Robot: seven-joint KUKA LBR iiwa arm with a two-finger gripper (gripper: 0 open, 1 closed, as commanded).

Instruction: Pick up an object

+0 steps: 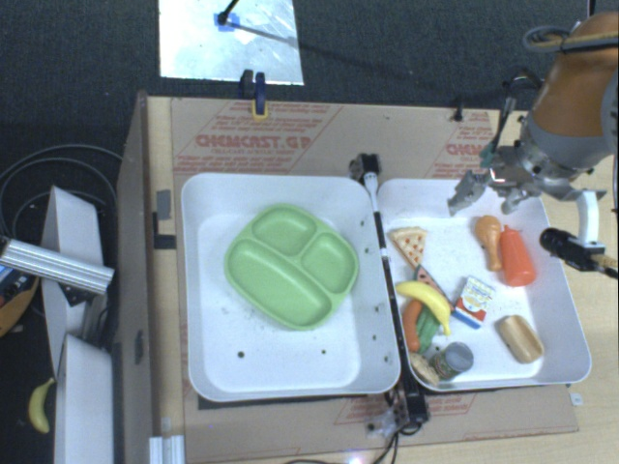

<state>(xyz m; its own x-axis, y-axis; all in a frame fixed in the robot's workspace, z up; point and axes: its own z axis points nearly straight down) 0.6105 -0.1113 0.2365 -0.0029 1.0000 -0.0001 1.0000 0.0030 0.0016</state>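
The right bin [566, 354] holds several toy foods. A pizza slice [409, 245] lies at its left, a yellow banana [428, 299] and a carrot [413, 325] below that. A chicken drumstick [488, 239] and a red-orange bottle [516, 255] lie toward the right. A small white carton [472, 302], a bread roll [520, 337] and a grey can [453, 360] sit near the front. My gripper [488, 190] hangs open above the bin's back edge, with nothing between its fingers. It sits just behind the drumstick.
The left bin [208, 356] holds a green divided plate [290, 265]. A ridge [384, 269] separates the two bins. The orange-banded arm [573, 95] comes in from the upper right. Cardboard [290, 133] lies under and behind the bins.
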